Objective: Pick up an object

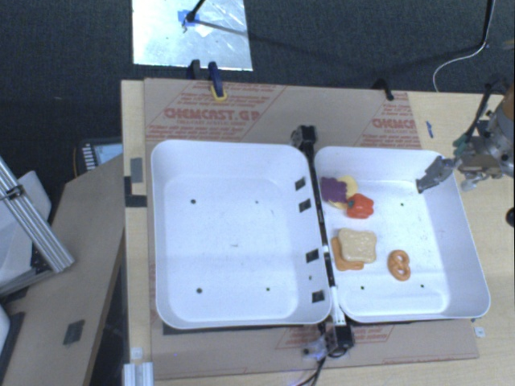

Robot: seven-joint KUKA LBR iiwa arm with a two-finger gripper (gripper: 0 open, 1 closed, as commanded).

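The right bin (459,240) holds several toy foods. A purple piece (333,189) lies against a yellow piece (349,185) near the divider, with a red-orange pepper (360,206) just to their right. Lower down, a slice of toast (356,248) rests partly on an orange piece, and a small pretzel (399,264) lies to its right. My gripper (445,175) hangs over the bin's upper right corner, well apart from all the foods, and nothing shows in it.
The left bin (169,215) lies beside the right one, and a black clipped divider (316,232) joins them. Both stand on a cardboard sheet (233,111). A foil square (191,22) lies at the back, and cables hang at the upper right.
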